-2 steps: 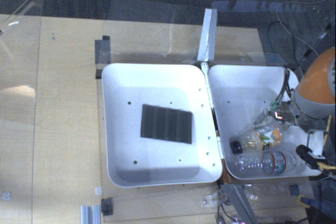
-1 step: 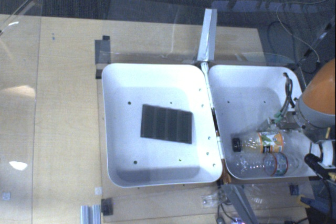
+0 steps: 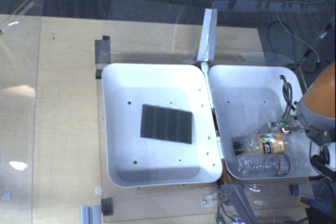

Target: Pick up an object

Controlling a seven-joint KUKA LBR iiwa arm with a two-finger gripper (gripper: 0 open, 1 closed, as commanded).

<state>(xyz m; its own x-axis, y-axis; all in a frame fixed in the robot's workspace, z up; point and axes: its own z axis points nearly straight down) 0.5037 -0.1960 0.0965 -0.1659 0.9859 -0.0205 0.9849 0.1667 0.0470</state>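
Two clear plastic bottles lie in the right bin (image 3: 247,86), near its front edge. One bottle (image 3: 257,145) has a dark cap pointing left and an orange and yellow label. The other bottle (image 3: 260,164) lies just in front of it and has a dark band near its right end. My gripper (image 3: 281,125) comes in from the right, low over the labelled bottle's right end, at or just above the label. The grey wrist and orange band (image 3: 321,93) hide what lies behind it.
The left bin (image 3: 121,86) holds a flat dark ridged pad (image 3: 166,124) at its middle. A metal divider post (image 3: 207,39) stands behind the seam between the bins. A black cable (image 3: 286,93) loops over the right bin's back right corner.
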